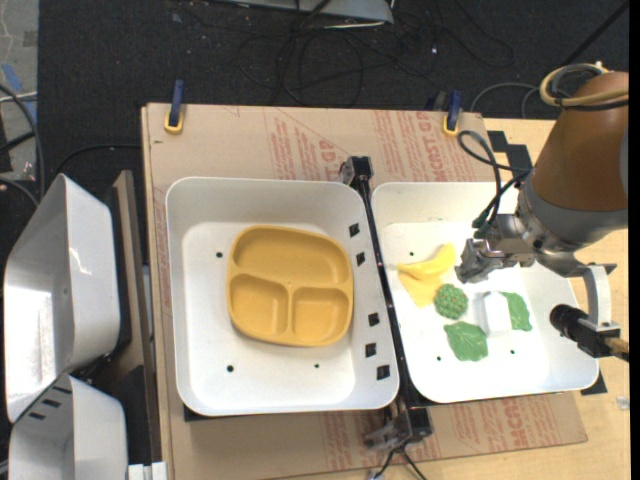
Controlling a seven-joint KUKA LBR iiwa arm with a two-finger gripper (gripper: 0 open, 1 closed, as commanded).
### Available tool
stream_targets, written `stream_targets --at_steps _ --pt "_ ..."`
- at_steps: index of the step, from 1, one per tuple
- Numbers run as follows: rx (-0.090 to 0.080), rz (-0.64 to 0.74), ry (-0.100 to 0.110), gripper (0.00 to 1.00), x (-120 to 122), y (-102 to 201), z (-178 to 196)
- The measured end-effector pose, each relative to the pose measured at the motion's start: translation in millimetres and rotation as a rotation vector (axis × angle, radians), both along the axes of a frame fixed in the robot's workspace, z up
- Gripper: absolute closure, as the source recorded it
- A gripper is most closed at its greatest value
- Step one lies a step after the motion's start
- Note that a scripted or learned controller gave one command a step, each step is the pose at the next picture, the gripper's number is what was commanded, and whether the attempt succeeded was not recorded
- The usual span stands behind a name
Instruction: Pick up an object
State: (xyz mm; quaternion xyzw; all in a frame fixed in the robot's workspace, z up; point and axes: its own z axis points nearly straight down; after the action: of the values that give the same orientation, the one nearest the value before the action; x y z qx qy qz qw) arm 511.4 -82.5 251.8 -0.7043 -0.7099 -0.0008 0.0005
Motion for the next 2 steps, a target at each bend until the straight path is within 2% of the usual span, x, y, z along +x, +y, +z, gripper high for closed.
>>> stream_targets --at_steps 1,2 --pt "0.000 0.000 0.003 1.00 -17.7 51.0 -3.2" --pt "0.000 0.001 0.003 1.00 -18.0 109.5 -17.7"
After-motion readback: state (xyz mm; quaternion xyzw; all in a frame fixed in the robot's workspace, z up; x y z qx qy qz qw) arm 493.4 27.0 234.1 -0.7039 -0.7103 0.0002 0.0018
